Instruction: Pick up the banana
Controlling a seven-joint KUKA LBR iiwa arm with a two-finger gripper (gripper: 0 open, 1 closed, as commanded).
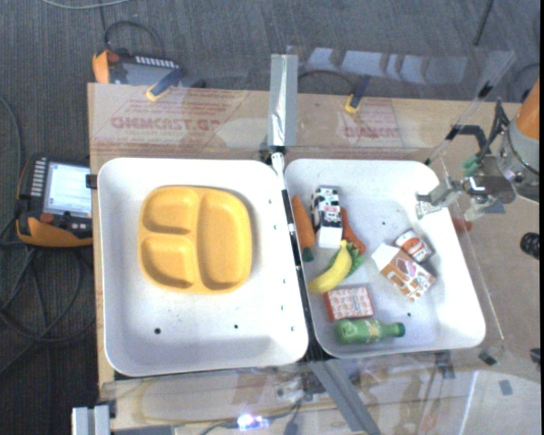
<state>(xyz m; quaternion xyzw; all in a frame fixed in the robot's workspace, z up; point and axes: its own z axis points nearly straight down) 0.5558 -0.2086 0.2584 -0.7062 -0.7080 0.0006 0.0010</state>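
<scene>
A yellow divided tray (198,238) sat in the left bin (118,333). In the right bin (453,324), the banana (333,271) lay left of centre between a carrot (302,227) and snack cartons (405,270), above a green bottle (367,331). At the right edge, the gripper (438,202) hovered over that bin's upper right rim, grasping nothing. Grey carpet with cables surrounded the bench.

Banana in the right bin, lying free

The yellow banana (334,270) lies flat on the bin floor, curved, running slantwise from upper right to lower left with a greenish upper tip. It sits well apart from the claw (435,203), down and to the left of it in the camera view.
</scene>
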